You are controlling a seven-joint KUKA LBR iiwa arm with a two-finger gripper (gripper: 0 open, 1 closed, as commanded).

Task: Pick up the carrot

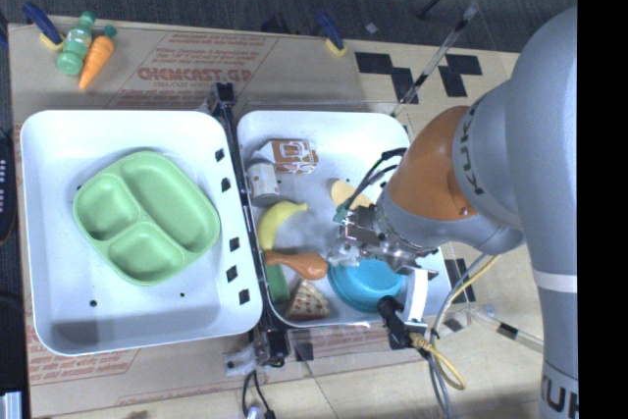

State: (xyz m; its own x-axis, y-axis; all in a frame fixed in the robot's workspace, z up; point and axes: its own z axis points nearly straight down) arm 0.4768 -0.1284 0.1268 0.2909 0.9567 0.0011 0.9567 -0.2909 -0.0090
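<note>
The carrot (95, 60) lies at the upper left of the frame, on the surface outside both bins, just beside a green bottle (74, 50). The gripper (351, 238) hangs low over the right bin (324, 125), well apart from it; whether it is spread or closed cannot be told. A good attempt probably means lifting clear, crossing over, and aligning across the carrot's narrow width.

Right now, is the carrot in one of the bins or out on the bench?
Out. The carrot lies on the cardboard at the bench's far left corner, beside a green bottle, beyond the left bin. The gripper is over the right bin.
</note>
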